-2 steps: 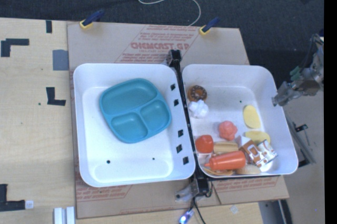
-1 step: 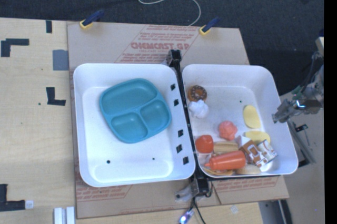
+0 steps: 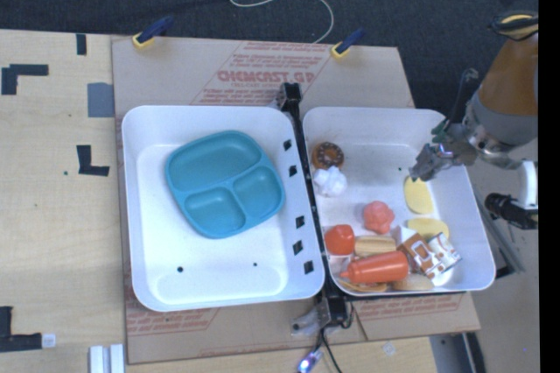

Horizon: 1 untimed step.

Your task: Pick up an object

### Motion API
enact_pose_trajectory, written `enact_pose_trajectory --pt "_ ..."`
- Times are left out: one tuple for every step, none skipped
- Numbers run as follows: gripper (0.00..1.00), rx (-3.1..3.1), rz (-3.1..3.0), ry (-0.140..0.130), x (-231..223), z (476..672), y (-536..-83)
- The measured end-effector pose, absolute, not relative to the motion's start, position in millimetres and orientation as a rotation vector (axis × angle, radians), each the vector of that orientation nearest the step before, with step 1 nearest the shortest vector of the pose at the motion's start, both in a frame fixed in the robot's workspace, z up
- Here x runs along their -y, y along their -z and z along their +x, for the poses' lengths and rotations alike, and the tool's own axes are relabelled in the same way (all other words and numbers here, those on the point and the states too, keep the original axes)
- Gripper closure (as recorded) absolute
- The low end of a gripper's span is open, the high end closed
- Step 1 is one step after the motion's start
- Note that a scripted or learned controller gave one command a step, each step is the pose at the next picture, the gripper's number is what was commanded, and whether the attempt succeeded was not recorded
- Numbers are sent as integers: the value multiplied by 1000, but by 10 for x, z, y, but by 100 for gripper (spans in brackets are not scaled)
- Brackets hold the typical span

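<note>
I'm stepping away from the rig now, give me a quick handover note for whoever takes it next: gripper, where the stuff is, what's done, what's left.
Gripper: low over the right bin, near its right side, just above the yellow piece; nothing seen between its fingers, open or shut unclear.
Right bin: chocolate donut, white crumpled item, pink piece, red tomato, hot dog and a small printed box.
Left bin: blue divided plate.
Done: approach only.
Left: grasp an object and lift it.
</note>
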<state>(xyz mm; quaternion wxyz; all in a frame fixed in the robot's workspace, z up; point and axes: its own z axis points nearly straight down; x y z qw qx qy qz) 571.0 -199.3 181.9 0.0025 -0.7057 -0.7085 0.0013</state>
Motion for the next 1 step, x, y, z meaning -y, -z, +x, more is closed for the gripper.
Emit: enact_pose_trajectory --pt "100 2218 -2225 -3 2257 5163 -2281"
